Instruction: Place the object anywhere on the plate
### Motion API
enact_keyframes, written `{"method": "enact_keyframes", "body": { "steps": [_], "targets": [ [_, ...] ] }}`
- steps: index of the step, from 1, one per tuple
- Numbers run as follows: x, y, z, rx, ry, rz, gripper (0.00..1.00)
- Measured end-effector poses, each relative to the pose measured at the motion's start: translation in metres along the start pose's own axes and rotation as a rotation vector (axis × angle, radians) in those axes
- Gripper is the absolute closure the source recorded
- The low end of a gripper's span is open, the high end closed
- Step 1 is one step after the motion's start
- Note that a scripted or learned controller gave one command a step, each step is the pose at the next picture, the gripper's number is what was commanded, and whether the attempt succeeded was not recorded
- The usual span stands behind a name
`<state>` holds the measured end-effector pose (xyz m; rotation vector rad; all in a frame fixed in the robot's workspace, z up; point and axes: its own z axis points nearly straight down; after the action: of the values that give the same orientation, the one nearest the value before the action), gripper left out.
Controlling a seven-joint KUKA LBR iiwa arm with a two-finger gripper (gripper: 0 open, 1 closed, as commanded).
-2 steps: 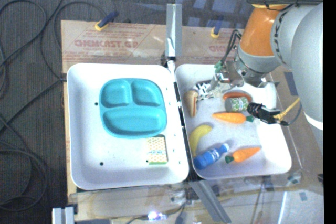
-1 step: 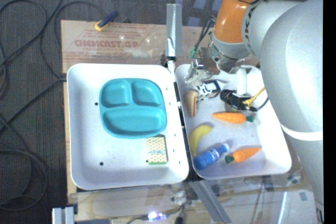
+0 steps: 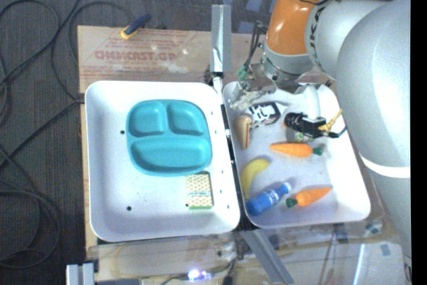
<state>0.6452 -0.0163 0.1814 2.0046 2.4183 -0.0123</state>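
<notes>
Dark carpet [image 3: 40, 43] strewn with cables surrounds the bench, where a pale board [image 3: 133, 57] lies under 2 white bins. The left bin [image 3: 93, 163] holds a teal plate [image 3: 170, 137] with 3 compartments and, just beside its lower right corner, a small sponge [image 3: 199, 190]. The right bin [image 3: 347, 197] holds the gripper [image 3: 257, 103], low in its upper left corner; whether it is open or closed cannot be told.

The task does not name its object. The likeliest pick is the tan cone-shaped toy [image 3: 245, 131] just below the gripper, lying against the bin's left wall. It looks like light, stiff plastic, smooth and tapered, so it may slip. A grasp across its wider middle seems safest, though the wall leaves little room on that side.

Further down lie 1 carrot [image 3: 293, 150], a banana [image 3: 253, 173], a blue bottle [image 3: 268, 199] and a 2nd carrot [image 3: 310, 196].

Red print on the board reads roughly "CHEMCAST GP". The bottle's label is too small to read.
</notes>
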Motion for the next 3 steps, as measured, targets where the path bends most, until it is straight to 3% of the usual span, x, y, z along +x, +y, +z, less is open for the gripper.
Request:
{"method": "enact_keyframes", "body": {
  "steps": [1, 2, 3],
  "targets": [
    [0.088, 0.04, -0.019, -0.001, 0.003, 0.067, 1.0],
    [0.111, -0.008, -0.021, 0.002, 0.005, 0.275, 1.0],
    [0.108, -0.106, 0.001, 0.003, 0.006, 0.234, 1.0]
  ]
}}
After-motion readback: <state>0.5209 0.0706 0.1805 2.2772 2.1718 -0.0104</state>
